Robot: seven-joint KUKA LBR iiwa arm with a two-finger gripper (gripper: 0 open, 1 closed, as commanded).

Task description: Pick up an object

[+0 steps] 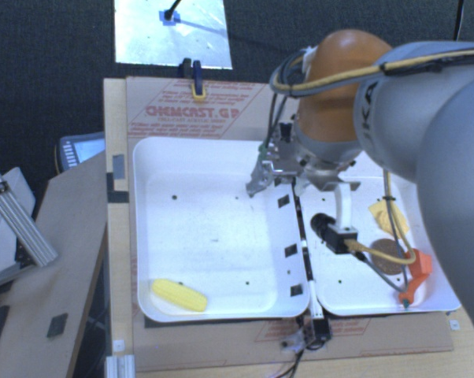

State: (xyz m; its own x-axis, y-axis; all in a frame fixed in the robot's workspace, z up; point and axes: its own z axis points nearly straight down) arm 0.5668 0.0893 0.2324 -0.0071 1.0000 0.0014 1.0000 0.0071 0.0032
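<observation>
A yellow corn cob [179, 294] lies in the front left corner of the left bin [140, 211]. In the right bin [355, 299] are a pale yellow piece [381, 213], a brown round disc [389, 256] and an orange carrot-like piece [417, 277], all near its right side. My gripper [259, 181] hangs over the back right part of the left bin, close to the divider between the bins, far from the corn. The grey arm covers the back of the right bin.
A cardboard sheet [190, 110] with red lettering lies under the bins, held by a yellow and black clamp [196, 79] at the back. A wooden bench edge [72, 235] and metal rails [16, 219] lie to the left.
</observation>
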